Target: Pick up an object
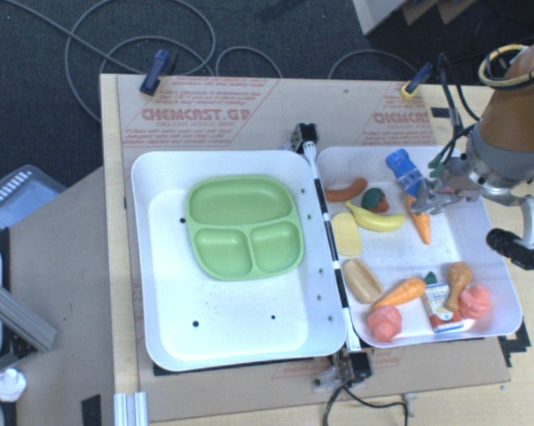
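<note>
the arm reaches in from the right, and its end effector is down low in the right bin, by the far side. it sits right on top of a small orange carrot. the metal tip is mixed up with the carrot's top end, so i cannot tell how wide it is or if it has a real hold on anything. the carrot looks like it lies on the bin floor, so i think the pick is not done yet. what is left, i think: get a good hold and lift the toy up out of the bin.

the carrot is short and pointy, fat at the top and thin at the bottom. its point faces the near side of the bin. a blue toy is just beside the end effector, and a yellow banana lies near, to the left.

more toy food sits in the same bin: a red sausage, a pale yellow slice, a bread roll, a second carrot, a chicken leg and a little carton.

the left bin holds a green tray with three parts. both bins rest on the table.
</note>
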Robot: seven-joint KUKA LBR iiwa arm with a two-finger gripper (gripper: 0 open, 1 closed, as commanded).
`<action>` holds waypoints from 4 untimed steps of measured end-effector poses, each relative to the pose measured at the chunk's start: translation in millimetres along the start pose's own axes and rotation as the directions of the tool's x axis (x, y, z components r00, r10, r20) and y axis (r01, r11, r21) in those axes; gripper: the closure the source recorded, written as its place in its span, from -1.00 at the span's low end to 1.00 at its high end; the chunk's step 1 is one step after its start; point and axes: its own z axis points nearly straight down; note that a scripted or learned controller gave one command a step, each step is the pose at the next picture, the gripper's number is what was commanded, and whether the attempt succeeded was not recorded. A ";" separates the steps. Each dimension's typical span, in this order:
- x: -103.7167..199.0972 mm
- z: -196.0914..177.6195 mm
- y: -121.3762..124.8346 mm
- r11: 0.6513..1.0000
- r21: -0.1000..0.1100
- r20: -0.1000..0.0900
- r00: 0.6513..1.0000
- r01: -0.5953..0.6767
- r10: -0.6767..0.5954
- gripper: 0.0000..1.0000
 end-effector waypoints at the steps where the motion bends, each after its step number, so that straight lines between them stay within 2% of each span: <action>1: -0.3 0.3 -0.3 1.000 0.001 0.000 1.000 -0.001 0.001 -1.00; 2: -37.6 87.0 10.6 1.000 0.004 -0.001 1.000 -0.002 0.002 -1.00; 3: 41.3 86.4 40.4 1.000 0.000 -0.001 1.000 0.000 0.000 -1.00; 4: 40.2 77.2 39.4 1.000 0.004 0.000 1.000 -0.001 0.001 1.00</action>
